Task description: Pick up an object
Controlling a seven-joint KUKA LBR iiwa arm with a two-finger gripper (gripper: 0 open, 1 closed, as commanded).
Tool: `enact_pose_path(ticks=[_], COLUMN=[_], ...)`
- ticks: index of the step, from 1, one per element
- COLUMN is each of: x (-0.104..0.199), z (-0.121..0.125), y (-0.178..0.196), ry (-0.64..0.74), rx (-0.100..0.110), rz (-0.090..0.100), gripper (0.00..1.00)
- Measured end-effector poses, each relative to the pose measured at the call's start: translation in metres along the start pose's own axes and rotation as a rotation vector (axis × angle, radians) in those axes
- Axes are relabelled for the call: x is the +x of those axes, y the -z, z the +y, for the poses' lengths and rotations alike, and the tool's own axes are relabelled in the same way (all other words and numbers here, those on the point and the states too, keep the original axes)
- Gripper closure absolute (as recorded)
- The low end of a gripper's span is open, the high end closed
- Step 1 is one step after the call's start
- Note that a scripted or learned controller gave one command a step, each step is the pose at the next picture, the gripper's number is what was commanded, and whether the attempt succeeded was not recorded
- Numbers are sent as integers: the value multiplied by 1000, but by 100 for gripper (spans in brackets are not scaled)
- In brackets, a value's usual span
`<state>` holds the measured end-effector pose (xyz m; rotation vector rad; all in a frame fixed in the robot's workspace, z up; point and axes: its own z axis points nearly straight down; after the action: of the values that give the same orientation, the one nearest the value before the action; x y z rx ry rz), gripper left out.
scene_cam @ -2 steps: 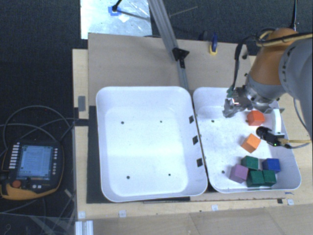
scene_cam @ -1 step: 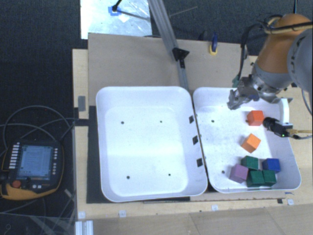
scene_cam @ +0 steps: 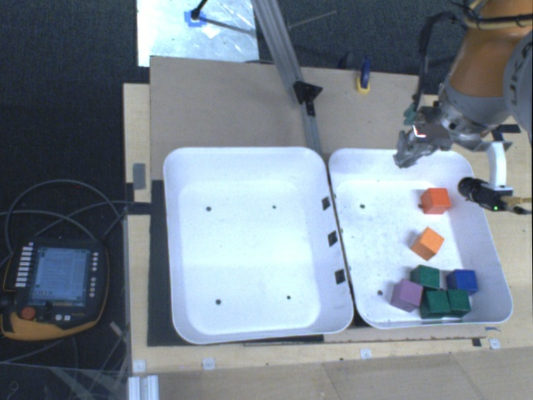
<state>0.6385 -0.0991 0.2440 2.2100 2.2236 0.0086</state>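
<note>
Right bin (scene_cam: 366, 223): orange block (scene_cam: 434, 200) just below-right of gripper (scene_cam: 408, 157); finger state unclear.

You're seeing a teach pendant (scene_cam: 54, 286) lying far left of the gripper, cables (scene_cam: 50, 202) curling around it.

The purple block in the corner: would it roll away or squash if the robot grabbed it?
Probably neither. The purple block looks like a flat-faced cube, so it should sit still or slide rather than roll. Its crisp edges suggest something stiff. It lies against a green block, so a nudge would likely shift that too. The end effector is at the bin's far side.
</note>
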Motion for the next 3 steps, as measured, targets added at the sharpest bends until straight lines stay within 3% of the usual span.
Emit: enact_pose_path(ticks=[3], x=[153], z=[-57], y=[-4], ry=[5], rx=[10], rz=[4], gripper=[100])
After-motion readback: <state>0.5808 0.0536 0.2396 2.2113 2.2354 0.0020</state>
